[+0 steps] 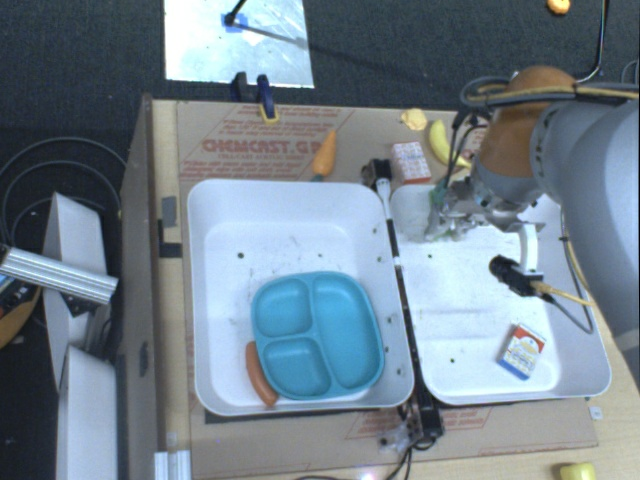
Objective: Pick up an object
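Left bin (215, 268): tray (316, 334) lying toward the front, sausage (260, 373) touching its left edge. Right bin (580, 368): box (521, 352) sitting front right; I am hanging my gripper (447, 220) over the back left corner.

Grey arm (590, 168) enters from right, orange band above wrist; pincer (447, 226) pointing down, low.

We saw two smooth white plastic bins (300, 208), slightly scuffed. The divided blue tray (318, 334) looked like matt plastic. The bench board (270, 143) appeared to be printed brown cardboard. The small box (521, 352) seemed printed card. The arm's grey casing (590, 168) had a smooth satin sheen.
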Action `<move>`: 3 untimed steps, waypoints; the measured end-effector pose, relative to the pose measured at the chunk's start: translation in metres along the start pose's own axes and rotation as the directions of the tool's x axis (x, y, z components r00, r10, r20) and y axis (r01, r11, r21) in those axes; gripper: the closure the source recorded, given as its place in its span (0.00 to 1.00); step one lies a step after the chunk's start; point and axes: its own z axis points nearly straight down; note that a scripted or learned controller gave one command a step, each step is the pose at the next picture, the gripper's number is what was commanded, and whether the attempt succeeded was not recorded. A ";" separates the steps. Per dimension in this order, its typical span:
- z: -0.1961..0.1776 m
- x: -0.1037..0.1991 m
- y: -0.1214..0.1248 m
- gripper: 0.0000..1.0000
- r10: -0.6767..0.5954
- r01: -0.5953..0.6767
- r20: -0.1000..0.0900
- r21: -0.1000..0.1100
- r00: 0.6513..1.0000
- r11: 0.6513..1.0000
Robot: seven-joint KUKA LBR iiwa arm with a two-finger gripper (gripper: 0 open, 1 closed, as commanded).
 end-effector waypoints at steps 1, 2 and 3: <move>-0.140 0.041 -0.026 1.00 -0.002 0.002 0.000 -0.018 1.000 1.000; -0.185 0.004 -0.073 1.00 0.009 -0.009 0.002 -0.006 1.000 1.000; -0.158 0.003 -0.025 1.00 0.002 -0.002 0.003 -0.006 1.000 1.000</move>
